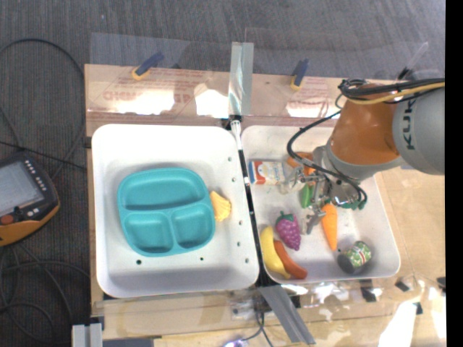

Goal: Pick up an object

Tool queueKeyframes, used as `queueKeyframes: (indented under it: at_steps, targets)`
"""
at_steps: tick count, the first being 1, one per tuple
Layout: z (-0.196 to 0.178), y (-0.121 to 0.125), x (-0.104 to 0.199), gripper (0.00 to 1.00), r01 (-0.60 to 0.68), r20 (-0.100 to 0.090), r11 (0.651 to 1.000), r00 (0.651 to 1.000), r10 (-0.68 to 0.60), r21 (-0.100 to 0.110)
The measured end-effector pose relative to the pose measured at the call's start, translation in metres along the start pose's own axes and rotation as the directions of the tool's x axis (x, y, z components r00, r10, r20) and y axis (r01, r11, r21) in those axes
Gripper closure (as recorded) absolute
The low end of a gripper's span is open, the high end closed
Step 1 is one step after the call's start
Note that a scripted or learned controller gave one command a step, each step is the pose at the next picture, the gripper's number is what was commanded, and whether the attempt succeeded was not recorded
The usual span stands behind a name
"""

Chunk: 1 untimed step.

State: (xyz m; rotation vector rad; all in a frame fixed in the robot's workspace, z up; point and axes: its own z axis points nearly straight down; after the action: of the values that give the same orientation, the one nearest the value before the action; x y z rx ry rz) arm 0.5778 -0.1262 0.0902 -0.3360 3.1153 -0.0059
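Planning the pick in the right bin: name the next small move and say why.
Probably lower the claw a little onto the toy carrot. It hangs low in the right bin, the carrot just beside its tip, and the purple grapes and banana lie farther off.

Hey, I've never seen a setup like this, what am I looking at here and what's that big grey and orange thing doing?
That is a robot arm, seen by one camera looking down from above at a slant. It reaches in from the right over two white bins. The left bin holds a teal divided tray and a yellow piece. The right bin holds toy food: grapes, a banana, a carrot, a small carton. Its pincer hangs low among these; I cannot tell whether it grips anything.
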Motion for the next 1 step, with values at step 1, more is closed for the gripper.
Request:
queueKeyframes:
  at_steps: [1]
  targets:
    - [-0.0015,0.0207,0.0478,0.0,-0.023,0.008,1.0,1.0,0.023,0.001]
